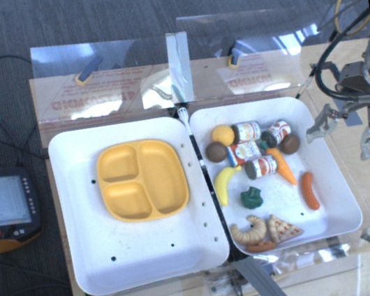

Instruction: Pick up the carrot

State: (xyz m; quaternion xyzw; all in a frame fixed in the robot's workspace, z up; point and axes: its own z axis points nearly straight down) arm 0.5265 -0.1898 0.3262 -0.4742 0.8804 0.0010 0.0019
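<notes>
You are looking down on a table [369, 168] that carries two shallow white bins side by side. The left bin [91, 259] holds a single yellow divided plate [141, 180], lying flat near its middle, so that side is a drop zone with nothing to sort through. The right bin [339, 219] is where all the play food is crowded, and your target sits in that crowd.

The gripper [352, 130] hangs off the bin's right rim, above the bare table, well apart from the food. Its jaws look spread, with nothing between them; you have not yet started any descent into the bin.

The carrot [282, 165] lies in the right bin's centre-right, a short orange cone lying at a slant with its tip pointing toward the bin's lower right. Its upper end is tucked against a small can [264, 166] and just below a brown ball [288, 143], which is why a grasp there looks awkward. The lower, narrow end is freer, with the red sausage [309, 190] near but apart to its right and the green broccoli [252, 197] apart to its left.

You would probably do best to close across the carrot's lower half, jaws crosswise to its length, to avoid nudging the can.
</notes>
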